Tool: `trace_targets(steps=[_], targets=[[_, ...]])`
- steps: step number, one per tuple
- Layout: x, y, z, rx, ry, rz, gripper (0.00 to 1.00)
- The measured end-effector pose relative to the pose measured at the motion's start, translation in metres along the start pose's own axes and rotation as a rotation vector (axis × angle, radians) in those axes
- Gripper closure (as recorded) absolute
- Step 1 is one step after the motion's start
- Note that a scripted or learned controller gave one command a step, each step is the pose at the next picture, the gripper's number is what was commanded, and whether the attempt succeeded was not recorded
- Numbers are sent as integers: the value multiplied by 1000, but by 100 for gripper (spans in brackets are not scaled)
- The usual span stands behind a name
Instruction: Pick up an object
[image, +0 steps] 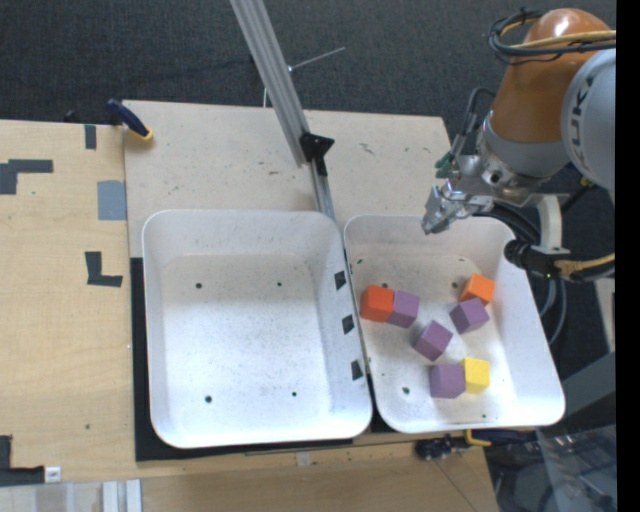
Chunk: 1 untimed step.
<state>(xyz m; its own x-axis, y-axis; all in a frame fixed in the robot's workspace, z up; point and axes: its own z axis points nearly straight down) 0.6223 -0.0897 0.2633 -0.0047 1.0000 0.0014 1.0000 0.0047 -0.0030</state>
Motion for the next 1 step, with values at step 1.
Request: trace_targets(steps=[1], targets=[[50,-27,15,1,0,-1,100]])
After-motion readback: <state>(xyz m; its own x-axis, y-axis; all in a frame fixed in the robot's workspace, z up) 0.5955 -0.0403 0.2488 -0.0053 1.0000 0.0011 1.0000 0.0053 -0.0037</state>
